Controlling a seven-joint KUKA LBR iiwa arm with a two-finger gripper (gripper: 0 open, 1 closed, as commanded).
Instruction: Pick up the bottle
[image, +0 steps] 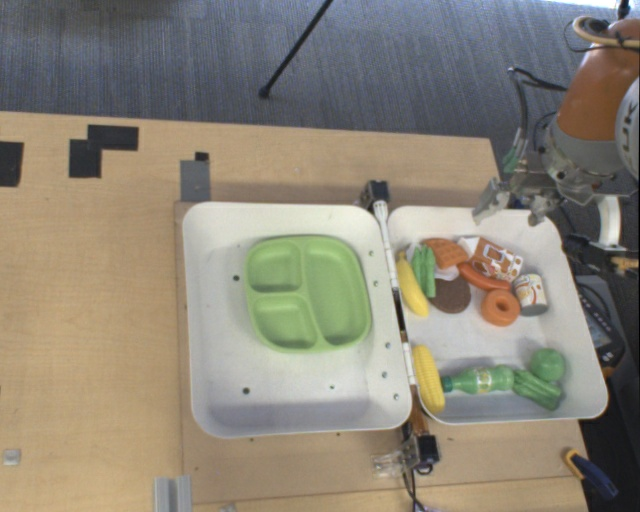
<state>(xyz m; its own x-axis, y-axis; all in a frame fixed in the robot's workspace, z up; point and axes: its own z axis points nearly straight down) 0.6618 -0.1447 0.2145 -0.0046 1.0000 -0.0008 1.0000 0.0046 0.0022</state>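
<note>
A green bottle (492, 381) lies on its side along the near edge of the right bin (575, 300), closest to the camera, with a pale label around its middle. Its cap end touches a yellow corn cob (428, 378); its other end meets a green leafy vegetable (545, 372).

The gripper (512, 200) hangs above the far edge of the right bin, well apart from the bottle. Its two fingers stand apart and hold nothing. Above it sits the orange band (596, 88) of the grey arm, which is cut off at the right edge.

Below the gripper, one cluster of toy food fills the middle of the right bin: one banana (411, 288), one green pod (424, 270), one brown round disc (452, 297), one orange ring (500, 308), one small can (530, 294) and one red-and-white packet (496, 261). They overlap, so some shapes are hard to make out.

The left bin (215, 310) holds one green divided plate (305, 292) with three sections. Both bins rest on a wooden bench (90, 330).
</note>
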